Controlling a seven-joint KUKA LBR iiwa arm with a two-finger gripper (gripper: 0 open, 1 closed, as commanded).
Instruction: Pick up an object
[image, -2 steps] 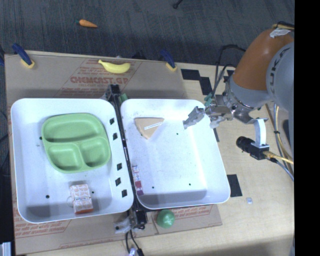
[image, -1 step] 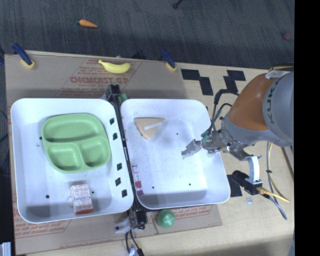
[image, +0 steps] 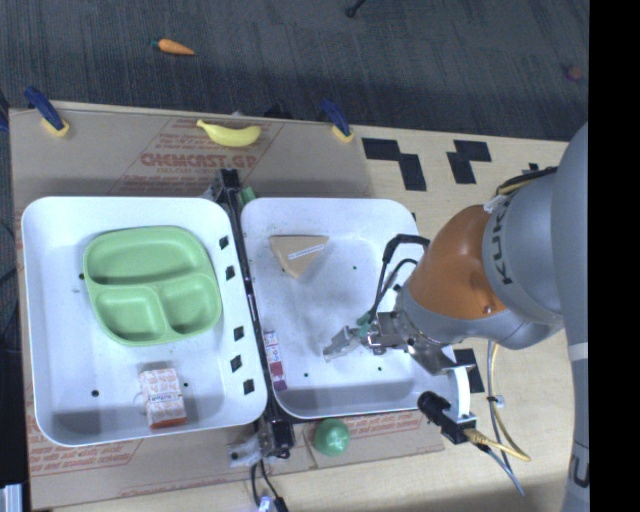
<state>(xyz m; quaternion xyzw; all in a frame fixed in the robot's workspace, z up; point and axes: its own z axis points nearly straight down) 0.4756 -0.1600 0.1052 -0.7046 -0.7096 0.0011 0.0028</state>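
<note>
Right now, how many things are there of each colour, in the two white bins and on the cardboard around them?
Green: 2, the tray and the ball
Yellow: 1, the banana
Tan: 1, the wedge
Red and white: 1, the packet
Total: 5

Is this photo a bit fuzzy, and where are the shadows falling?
In the camera view the whole picture is soft, so the print on the small packet cannot be read; the gripper is blurred; a grey shadow lies along the near wall of the left bin; the floor at the top is dim; the green divided tray is evenly lit.
</note>
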